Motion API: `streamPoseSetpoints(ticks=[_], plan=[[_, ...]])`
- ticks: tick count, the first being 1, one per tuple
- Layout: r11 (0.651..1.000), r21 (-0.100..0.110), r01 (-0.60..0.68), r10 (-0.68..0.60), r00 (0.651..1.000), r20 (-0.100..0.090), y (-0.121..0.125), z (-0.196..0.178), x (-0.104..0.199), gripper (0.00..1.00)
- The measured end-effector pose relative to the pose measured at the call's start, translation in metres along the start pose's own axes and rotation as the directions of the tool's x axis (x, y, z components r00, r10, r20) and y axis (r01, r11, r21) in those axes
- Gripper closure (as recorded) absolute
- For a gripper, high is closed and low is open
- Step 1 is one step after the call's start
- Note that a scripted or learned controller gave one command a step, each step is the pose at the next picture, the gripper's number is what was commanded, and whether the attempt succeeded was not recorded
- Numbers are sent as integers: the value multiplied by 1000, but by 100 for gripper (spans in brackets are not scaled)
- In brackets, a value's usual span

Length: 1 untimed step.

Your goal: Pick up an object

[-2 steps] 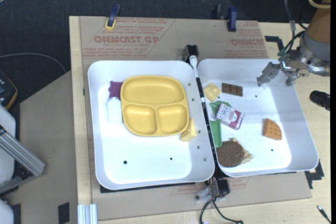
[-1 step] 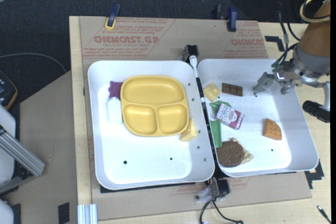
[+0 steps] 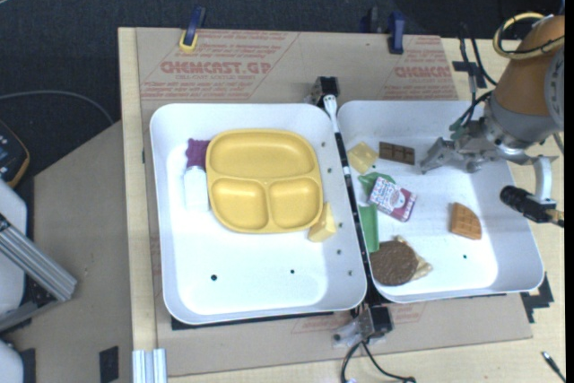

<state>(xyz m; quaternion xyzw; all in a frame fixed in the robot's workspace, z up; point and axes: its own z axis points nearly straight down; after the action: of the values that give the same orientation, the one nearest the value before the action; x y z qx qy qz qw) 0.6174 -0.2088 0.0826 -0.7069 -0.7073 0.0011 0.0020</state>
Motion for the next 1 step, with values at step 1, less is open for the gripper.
streamPoseSetpoints(ticks=[1], plan=[[1000,-6,0,0,1000,2,1,-14,0,100]])
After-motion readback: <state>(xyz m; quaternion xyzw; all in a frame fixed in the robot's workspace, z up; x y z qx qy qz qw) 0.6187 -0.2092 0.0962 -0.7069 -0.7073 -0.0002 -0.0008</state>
